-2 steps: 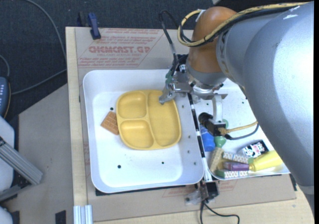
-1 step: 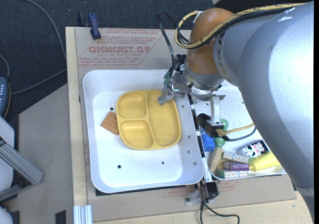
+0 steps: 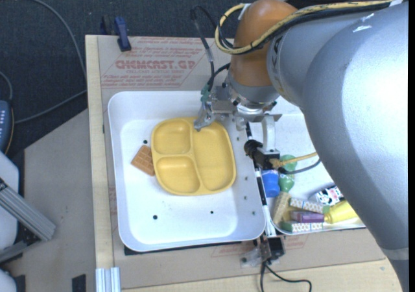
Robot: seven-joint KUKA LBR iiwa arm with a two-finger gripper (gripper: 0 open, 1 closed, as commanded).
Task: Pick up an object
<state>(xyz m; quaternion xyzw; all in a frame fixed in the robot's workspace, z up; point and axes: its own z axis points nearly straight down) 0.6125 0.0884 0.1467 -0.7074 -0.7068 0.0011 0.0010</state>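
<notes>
One arm (image 3: 337, 83) bent down, gripper (image 3: 209, 115) at yellow tray (image 3: 193, 156) rim; finger state unclear.

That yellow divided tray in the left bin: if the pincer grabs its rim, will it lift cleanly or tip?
The yellow tray looks like rigid moulded plastic, so probably stiff and light. It is wide and flat, so a grip at one rim would likely tilt it. Its glossy surface may slip.
</notes>
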